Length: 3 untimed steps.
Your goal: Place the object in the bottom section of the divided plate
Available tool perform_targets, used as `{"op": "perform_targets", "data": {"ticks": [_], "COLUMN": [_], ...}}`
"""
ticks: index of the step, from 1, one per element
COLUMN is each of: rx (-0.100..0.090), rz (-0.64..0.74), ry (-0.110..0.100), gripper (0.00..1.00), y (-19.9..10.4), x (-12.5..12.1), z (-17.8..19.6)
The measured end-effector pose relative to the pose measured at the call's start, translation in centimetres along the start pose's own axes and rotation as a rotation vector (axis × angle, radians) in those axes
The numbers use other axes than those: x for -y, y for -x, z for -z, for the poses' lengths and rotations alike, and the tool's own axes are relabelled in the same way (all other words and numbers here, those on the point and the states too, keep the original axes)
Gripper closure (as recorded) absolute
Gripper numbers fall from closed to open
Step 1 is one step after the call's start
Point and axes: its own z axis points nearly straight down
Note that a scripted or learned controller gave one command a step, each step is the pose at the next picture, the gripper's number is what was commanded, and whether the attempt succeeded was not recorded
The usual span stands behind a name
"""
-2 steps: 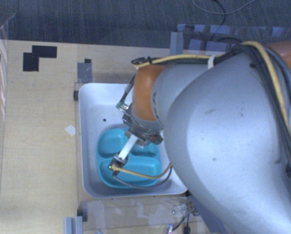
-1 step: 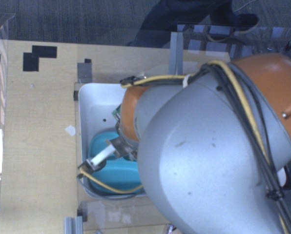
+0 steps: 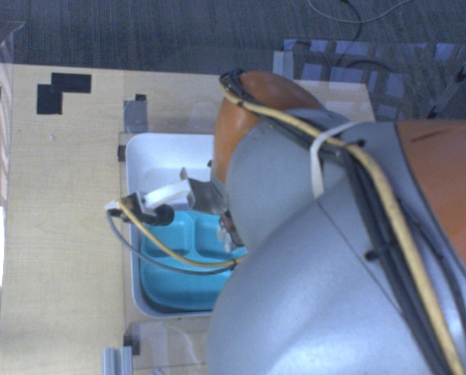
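Camera view from above has the grey arm (image 3: 327,248) leaning across most of the white bin (image 3: 159,151) on the counter (image 3: 53,209), its claw (image 3: 221,225) down over the blue divided plate (image 3: 166,248). I cannot tell whether the claw is released or clenched, and the object itself is hidden under the arm, so its whereabouts are unclear. My guess: placement is under way, but nothing confirms it has landed in the bottom section.

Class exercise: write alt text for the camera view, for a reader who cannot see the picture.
A large grey robot arm with an orange band reaches in from the right and covers much of a shallow white bin on a pale wooden bench. Beneath it lies a blue divided plastic plate, with a yellow cable looping across it.
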Motion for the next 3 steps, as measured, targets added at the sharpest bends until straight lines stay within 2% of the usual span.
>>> {"op": "perform_targets", "data": {"ticks": [1, 2, 3], "rx": [0.007, -0.002, -0.024], "rz": [0.299, 0.289, -0.015], "ry": [-0.001, 0.007, -0.003], "gripper": [1.0, 0.0, 0.0], "y": [-2.4, -2.7, -6.8], "x": [0.3, -0.3, 0.4], "z": [-10.4, -10.1, -12.5]}}
